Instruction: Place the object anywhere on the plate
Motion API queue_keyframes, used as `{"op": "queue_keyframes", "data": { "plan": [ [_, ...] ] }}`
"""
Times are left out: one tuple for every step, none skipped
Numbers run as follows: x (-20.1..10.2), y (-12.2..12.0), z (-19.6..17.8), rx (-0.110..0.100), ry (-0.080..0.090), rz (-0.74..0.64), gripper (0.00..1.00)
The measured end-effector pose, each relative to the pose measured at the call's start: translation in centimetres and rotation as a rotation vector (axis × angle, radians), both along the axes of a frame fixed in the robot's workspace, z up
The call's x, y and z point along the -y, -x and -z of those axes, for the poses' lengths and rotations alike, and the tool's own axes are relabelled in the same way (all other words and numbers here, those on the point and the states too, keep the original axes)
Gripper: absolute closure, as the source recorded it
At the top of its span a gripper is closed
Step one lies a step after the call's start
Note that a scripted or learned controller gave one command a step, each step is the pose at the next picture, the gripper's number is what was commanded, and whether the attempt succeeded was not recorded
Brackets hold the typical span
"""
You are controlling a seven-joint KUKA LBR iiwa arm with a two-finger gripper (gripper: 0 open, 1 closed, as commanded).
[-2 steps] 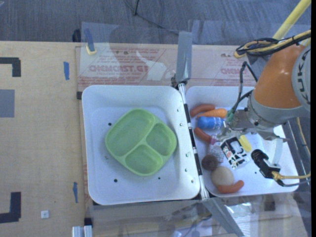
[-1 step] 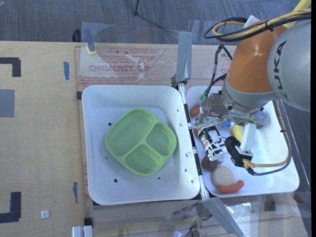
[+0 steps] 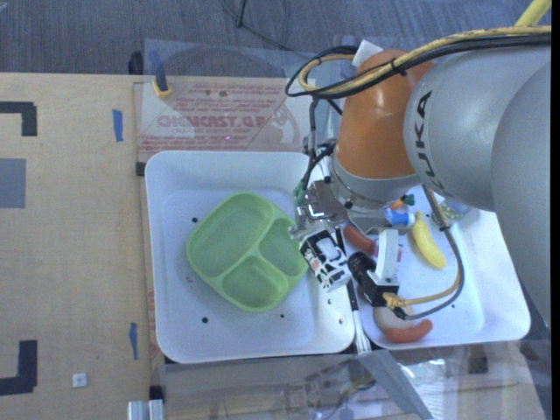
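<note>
Two bins are sitting side by side on the bench; the green plate (image 3: 248,250) is lying in the left one. The gripper (image 3: 325,256) is hanging at its right rim; whether it is grasping anything cannot be told. The sausage (image 3: 404,330) and banana (image 3: 427,243) are lying in the right bin.

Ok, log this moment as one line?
arm: over bin divider | gripper: beside plate | plate: left bin | banana, sausage: right bin

Single fixed cam sitting above the bench, looking down at a slant. It's taking in both white bins: left bin (image 3: 166,261) fully, right bin (image 3: 499,313) partly blocked by the arm (image 3: 472,112) coming in from the right, close under the lens.
</note>
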State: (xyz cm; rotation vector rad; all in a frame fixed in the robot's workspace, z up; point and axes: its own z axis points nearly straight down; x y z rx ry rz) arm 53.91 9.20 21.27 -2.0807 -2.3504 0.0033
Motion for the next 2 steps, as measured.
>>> {"op": "queue_keyframes", "data": {
  "plan": [
    [-6.35,-5.46,1.95,0.003,0.001,0.016,1.0],
    [-6.38,-5.46,1.93,0.004,0.001,0.016,0.0]
  ]
}}
